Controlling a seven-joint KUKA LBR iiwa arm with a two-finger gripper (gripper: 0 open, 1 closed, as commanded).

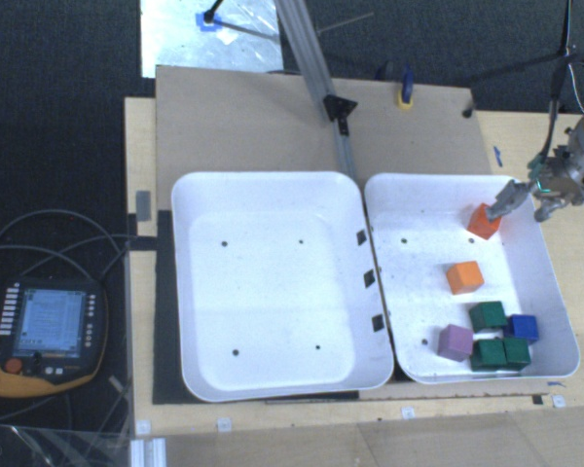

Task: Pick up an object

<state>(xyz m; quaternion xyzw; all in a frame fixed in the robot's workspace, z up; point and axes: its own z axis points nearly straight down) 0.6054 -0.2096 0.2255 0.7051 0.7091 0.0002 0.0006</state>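
- The gripper (522,198) reaches into the right bin (555,290) from the right, low at its upper right corner.
- One finger touches the red block (484,221); the other stands off to the right, so the jaws look spread wide, holding nothing.
- Step in hand, I judge: closing in on the red block.
- Next move calls for getting the block between both fingers, then squeezing and lifting.
- Other blocks lie well apart: orange (464,277), purple (456,342), and a green-and-blue cluster (502,335).
- The arm is cut off at the edge; the block's upper right corner hides under the finger.
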